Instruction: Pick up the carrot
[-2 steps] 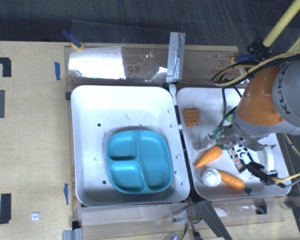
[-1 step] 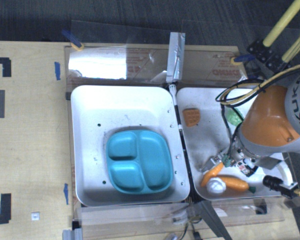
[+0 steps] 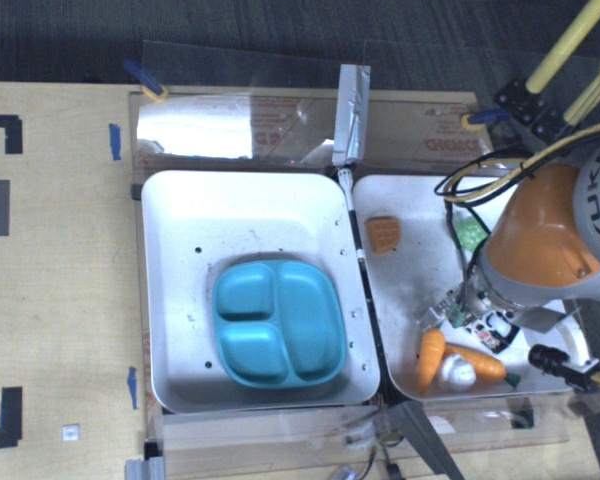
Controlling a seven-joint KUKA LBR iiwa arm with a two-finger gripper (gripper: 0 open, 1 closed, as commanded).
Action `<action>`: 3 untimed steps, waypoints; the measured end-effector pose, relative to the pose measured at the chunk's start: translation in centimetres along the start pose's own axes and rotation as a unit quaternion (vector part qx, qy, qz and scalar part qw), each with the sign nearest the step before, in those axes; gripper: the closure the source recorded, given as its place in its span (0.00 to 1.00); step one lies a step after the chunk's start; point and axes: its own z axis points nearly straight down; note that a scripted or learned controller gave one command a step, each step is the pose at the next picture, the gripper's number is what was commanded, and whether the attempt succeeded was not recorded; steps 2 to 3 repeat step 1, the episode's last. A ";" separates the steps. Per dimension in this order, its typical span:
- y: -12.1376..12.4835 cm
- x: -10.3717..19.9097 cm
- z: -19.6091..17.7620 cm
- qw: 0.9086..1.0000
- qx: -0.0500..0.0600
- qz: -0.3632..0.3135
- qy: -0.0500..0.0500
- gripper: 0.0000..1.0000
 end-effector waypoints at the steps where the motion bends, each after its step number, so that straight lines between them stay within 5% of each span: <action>1: 3.4 4.8 -8.5 0.998 0.009 0.060 0.006 1.00; 3: 3.4 4.8 -8.5 0.998 0.009 0.060 0.006 1.00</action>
